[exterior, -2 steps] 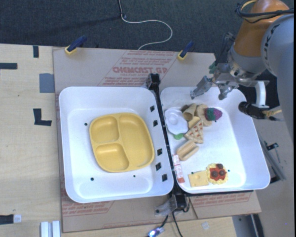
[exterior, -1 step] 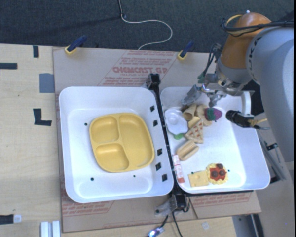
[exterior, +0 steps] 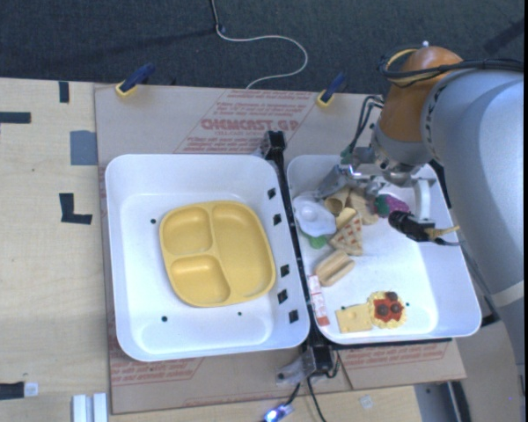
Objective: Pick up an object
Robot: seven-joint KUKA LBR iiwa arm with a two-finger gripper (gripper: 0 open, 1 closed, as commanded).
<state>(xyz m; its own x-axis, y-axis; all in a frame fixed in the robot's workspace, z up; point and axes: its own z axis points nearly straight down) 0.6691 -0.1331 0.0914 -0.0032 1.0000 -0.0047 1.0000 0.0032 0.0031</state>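
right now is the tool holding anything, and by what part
It cannot be told. The tool is down among the pile of toy food at the far end of the right bin, but no item shows between its tips.

Yellow tray (exterior: 216, 253), white bins (exterior: 136, 323)

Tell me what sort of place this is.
Likely a robotics lab's pick-and-place test bench: two white bins clamped onto cardboard, a yellow divided plate in one, toy food pieces in the other, and a grey arm's end effector above them.
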